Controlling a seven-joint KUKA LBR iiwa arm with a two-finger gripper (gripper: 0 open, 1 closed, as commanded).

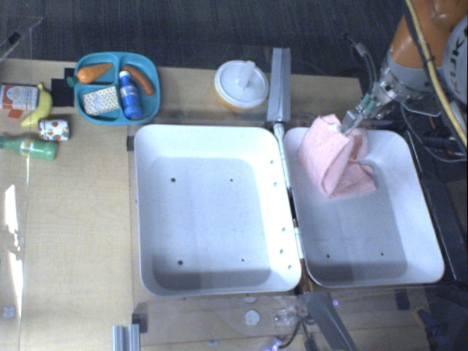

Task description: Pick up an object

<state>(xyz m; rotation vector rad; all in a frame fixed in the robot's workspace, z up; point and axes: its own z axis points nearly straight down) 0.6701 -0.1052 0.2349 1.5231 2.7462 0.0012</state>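
Pick in progress: soft pink cloth point(336, 161) pulled up at 1 corner.
End effector point(352, 123) pinches the cloth's top edge; its lower folds rest in the right white bin point(380, 262); full lift outstanding.

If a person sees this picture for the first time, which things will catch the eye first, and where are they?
First the crumpled pink cloth, bunched up in the back part of the right white bin, with the gripper at its upper edge. Next the orange band on the grey arm at the top right corner. Then the blue divided plate of toy food on the bench, behind the left white bin.
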